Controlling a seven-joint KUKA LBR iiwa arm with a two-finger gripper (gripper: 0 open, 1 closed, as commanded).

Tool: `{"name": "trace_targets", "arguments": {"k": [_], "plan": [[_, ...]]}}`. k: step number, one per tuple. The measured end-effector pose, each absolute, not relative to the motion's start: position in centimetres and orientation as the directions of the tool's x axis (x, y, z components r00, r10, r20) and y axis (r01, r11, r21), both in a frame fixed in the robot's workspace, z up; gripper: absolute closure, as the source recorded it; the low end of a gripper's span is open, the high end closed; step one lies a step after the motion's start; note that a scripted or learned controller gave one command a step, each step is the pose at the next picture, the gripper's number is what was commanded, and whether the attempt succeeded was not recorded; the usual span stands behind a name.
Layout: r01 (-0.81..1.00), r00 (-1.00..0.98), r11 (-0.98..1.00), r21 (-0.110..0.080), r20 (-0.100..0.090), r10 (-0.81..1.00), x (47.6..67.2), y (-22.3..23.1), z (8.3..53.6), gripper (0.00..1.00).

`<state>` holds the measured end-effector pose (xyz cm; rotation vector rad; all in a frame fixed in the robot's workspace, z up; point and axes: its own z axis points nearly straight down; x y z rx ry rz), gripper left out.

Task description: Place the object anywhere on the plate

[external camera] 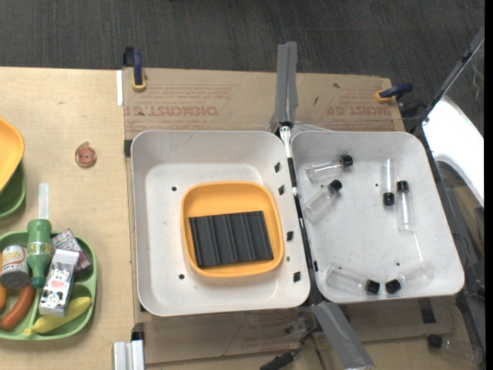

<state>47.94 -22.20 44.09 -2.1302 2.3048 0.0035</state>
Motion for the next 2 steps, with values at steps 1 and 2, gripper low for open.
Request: {"name": "trace_targets", "arguments": {"k": [1,2], "plan": [[-0.995,0.099,-0.099,-0.002,-0.003,-0.995,47.93,-22.19,44.14,0.00],[-0.898,0.440,-0.440,-0.002,-0.003,-0.898,48.15,-21.86,44.09,0.00]]}}
